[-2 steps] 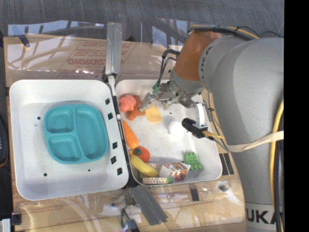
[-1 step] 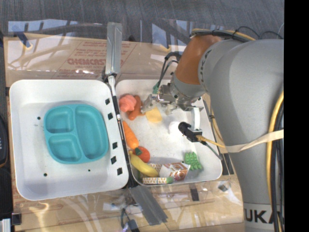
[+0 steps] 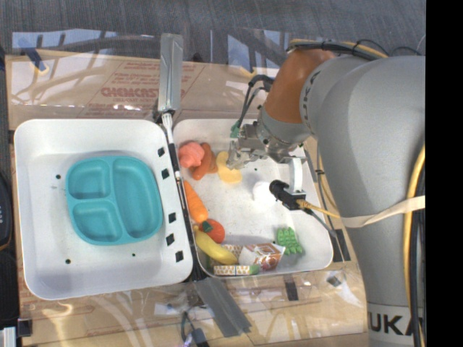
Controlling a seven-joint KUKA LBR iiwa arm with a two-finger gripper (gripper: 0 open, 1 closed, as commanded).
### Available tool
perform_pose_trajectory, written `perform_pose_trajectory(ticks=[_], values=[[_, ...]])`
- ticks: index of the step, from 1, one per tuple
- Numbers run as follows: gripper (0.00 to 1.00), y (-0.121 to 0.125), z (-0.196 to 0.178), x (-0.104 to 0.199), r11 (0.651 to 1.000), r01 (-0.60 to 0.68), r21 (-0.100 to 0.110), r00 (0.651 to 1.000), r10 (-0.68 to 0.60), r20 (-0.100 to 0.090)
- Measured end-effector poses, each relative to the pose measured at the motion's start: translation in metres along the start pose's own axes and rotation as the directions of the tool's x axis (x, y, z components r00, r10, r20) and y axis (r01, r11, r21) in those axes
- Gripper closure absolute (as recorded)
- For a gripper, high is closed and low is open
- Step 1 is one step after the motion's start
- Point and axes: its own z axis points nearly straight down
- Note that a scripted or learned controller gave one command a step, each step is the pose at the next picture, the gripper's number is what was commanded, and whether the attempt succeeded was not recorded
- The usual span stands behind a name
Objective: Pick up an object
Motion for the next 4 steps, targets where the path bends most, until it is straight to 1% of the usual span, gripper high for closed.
perform_pose_trajectory(ticks=[1, 2, 3, 4], values=[[0.0, 0.0, 0.0, 0.0, 1.0, 0.001, 0.001, 1.0, -0.001, 0.0], [0.0, -0.003, 0.011, 0.026, 0.992, 0.129, -0.001, 0.992, -0.129, 0.002], [1.0, -0.003, 0.0, 0.026, 0.991, 0.13, -0.001, 0.991, -0.13, 0.001], [1.0, -0.03, -0.062, 0.008, 0.897, 0.442, -0.003, 0.897, -0.442, 0.004]])
